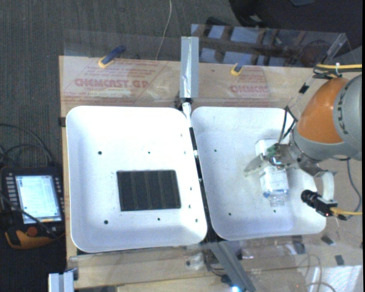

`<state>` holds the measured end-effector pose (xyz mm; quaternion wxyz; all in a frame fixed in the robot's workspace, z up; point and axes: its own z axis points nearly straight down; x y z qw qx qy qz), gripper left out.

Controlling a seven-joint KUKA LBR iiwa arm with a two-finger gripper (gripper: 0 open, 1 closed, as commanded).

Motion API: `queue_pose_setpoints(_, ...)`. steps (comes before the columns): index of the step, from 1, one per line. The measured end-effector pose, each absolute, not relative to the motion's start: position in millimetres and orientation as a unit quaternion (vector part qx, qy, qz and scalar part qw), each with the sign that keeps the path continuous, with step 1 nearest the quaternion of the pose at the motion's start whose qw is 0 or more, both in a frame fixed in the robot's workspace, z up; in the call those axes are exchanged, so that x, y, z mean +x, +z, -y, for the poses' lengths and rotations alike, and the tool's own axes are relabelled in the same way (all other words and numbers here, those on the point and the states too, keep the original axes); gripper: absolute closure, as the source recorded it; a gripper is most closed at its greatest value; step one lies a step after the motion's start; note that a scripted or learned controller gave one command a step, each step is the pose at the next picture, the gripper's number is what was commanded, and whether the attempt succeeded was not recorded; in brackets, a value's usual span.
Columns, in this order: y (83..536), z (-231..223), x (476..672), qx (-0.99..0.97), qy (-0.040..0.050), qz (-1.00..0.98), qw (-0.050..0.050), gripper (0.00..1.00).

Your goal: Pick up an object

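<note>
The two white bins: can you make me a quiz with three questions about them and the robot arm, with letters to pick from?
1. Where is the dark ribbed rectangular mat?
A. in the left shallow white bin
B. in the right shallow white bin
C. on the floor

2. What colour is the band above the arm's wrist?
A. green
B. orange
C. blue

3. Where is the end effector?
A. over the left bin
B. beside the handheld screen
C. over the right bin, at the clear plastic bottle

Answers: 1 A, the mat lies on the left bin's floor. 2 B, the band shows orange. 3 C, the wrist hangs above the bottle in the right bin.
</note>
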<state>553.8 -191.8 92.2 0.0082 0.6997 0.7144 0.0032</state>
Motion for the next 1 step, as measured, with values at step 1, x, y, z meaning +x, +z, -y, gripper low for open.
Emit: queue_pose_setpoints(1, 93.0, 193.1, 489.6, 0.681, 0.0039, -0.732, 0.009, 0.00)
